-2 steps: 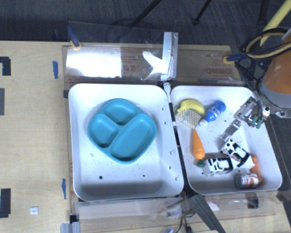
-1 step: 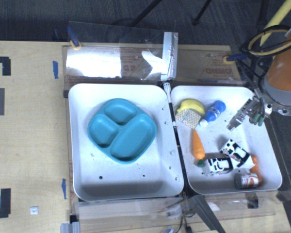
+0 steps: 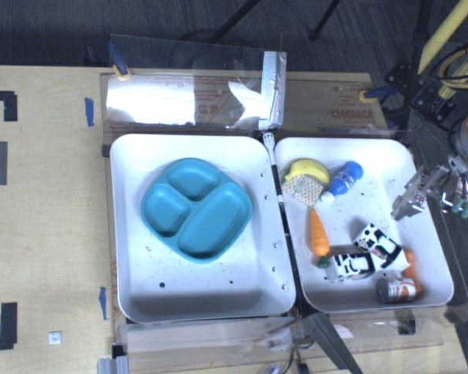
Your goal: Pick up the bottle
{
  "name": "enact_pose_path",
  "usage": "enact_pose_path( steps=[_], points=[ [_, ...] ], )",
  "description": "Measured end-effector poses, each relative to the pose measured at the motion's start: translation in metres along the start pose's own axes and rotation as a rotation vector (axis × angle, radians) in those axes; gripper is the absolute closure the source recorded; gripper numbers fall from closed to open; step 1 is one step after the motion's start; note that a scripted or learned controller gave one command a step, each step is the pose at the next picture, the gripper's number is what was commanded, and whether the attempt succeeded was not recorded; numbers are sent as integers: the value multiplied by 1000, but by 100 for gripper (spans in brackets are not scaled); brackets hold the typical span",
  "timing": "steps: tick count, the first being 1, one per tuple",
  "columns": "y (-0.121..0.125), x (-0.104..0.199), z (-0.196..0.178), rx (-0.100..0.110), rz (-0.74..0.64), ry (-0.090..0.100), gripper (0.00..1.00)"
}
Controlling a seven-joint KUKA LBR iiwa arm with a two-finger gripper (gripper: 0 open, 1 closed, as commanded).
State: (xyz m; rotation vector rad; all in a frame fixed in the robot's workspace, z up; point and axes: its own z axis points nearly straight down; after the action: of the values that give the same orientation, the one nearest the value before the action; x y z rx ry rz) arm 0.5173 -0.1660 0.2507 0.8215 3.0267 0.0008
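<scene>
The bottle (image 3: 344, 178) is small and blue with a white cap. It lies on its side in the back half of the right bin (image 3: 390, 151), cap pointing to the front left, right beside a yellow banana (image 3: 307, 170). My gripper (image 3: 405, 199) hangs over the right bin's right rim, a good hand's width to the right of the bottle and apart from it. Its fingers stand open with nothing between them.
The right bin also holds a patterned pouch (image 3: 301, 188), an orange carrot (image 3: 318, 232), a black-and-white cow toy (image 3: 368, 253) and a can (image 3: 396, 289) at the front right. A blue divided plate (image 3: 196, 207) lies in the left bin (image 3: 140, 279).
</scene>
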Motion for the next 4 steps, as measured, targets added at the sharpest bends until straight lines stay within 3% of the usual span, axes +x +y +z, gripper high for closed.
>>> enact_pose_path(
  steps=[1,2,3,4],
  points=[
    [-69,2,-6,1,-205,4,100],
    [-42,11,-132,0,-325,2,100],
    [-6,-6,-185,0,84,-2,100],
    [-6,-6,-185,0,85,-2,0]
  ],
)
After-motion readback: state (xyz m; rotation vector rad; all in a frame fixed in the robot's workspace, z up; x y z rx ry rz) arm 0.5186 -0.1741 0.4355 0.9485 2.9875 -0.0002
